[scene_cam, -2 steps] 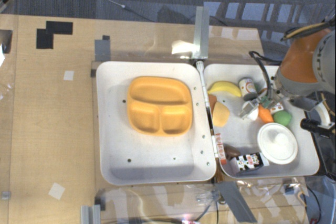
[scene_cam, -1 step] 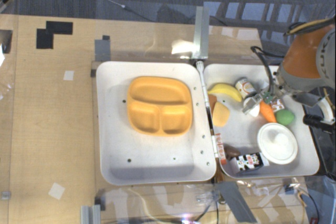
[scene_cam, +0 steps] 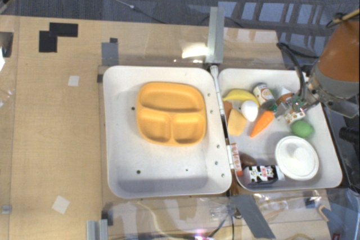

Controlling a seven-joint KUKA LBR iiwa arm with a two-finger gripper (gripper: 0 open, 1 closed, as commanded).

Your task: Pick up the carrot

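Hovering with its opening impossible to judge, the gripper [scene_cam: 293,108] has the carrot [scene_cam: 261,123] just beside and below-left, so crowding egg [scene_cam: 249,110] could spoil the grasp.

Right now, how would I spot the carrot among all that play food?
Look in the right bin, upper half. The carrot lies slanted between a white egg and a green ball, just below the tool. It is the only orange, pointed piece.
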